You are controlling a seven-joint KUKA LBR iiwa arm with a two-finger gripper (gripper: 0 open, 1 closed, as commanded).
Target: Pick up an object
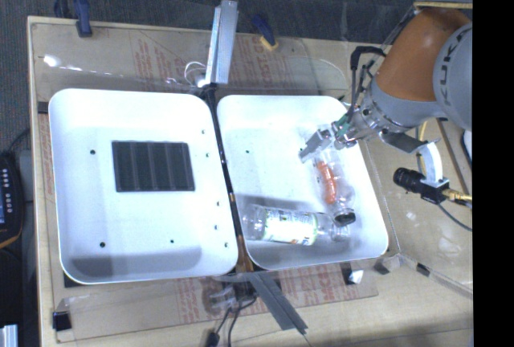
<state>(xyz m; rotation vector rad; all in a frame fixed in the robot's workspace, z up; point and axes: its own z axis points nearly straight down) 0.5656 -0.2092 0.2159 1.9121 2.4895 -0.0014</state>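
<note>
My gripper [314, 145] hangs over the back right part of the right bin [265, 124], reaching in from the right. Just in front of it lies a small clear bottle with orange contents [328, 181], its black cap [344, 218] pointing toward the bin's front. A larger clear bottle with a white label [286, 226] lies on its side along the front wall of the same bin. Nothing shows in the gripper's grasp. In the left bin [80, 120] a flat black ribbed rectangle [152, 166] rests near the middle.
A grey metal bar [222, 40] stands up behind the seam between the bins. Blue clamps [81, 14] hold the bench's back edge. The back left of the right bin is bare white floor.
</note>
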